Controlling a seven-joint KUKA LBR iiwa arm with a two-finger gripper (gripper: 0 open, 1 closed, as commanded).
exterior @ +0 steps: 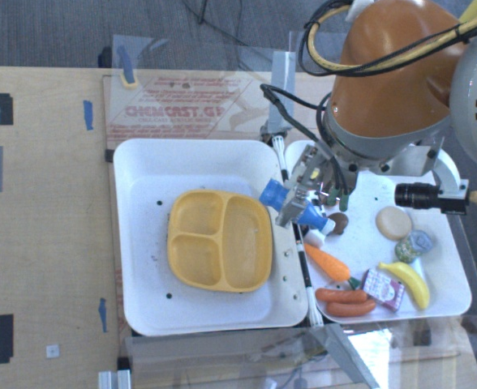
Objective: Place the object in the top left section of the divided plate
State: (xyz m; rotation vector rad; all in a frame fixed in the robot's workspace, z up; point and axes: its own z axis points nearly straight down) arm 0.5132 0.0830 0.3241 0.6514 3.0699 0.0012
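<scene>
Blue object (275, 194), small and boxy, sits between the fingers of the gripper (291, 203), which pinches it above the rim shared by the 2 bins. A second blue-and-white piece (313, 220) lies just at 4 o'clock from it. The yellow divided plate (220, 240) rests in the left bin (137, 217), at 8 o'clock from the gripper, its 3 sections bare. The right bin (453, 286) holds a carrot (328, 262), a sausage (345, 300), a banana (411, 283), a pink carton (383, 288), a pale round piece (393, 223) and a small blue-grey item (419, 241). The arm's orange dome (393, 63) hangs at 1 o'clock from the gripper.
</scene>
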